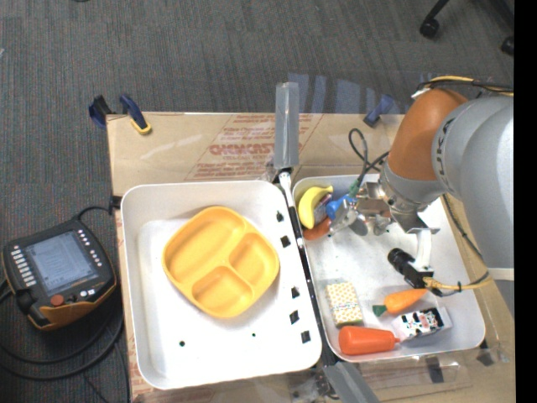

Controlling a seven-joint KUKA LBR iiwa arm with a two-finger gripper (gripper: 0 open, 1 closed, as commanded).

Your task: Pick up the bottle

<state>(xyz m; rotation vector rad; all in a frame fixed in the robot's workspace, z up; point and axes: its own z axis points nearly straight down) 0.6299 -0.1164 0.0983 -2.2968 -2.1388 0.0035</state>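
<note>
An orange-red bottle (367, 339) lies on its side at the near edge of the right bin (470, 309), with a white printed pack (421, 322) touching its right end. My gripper (349, 215) is low over the far left part of that bin, well away from the bottle. It sits beside a yellow banana (314, 201) and a small blue thing (336, 206), with a red-orange item (315, 230) just under them.
An orange carrot (403, 300) and a pale square block (344, 302) lie in the right bin near the bottle. A yellow divided plate (221, 261) sits in the left bin (151, 342). A pendant (57, 269) rests on the floor to the left.
</note>
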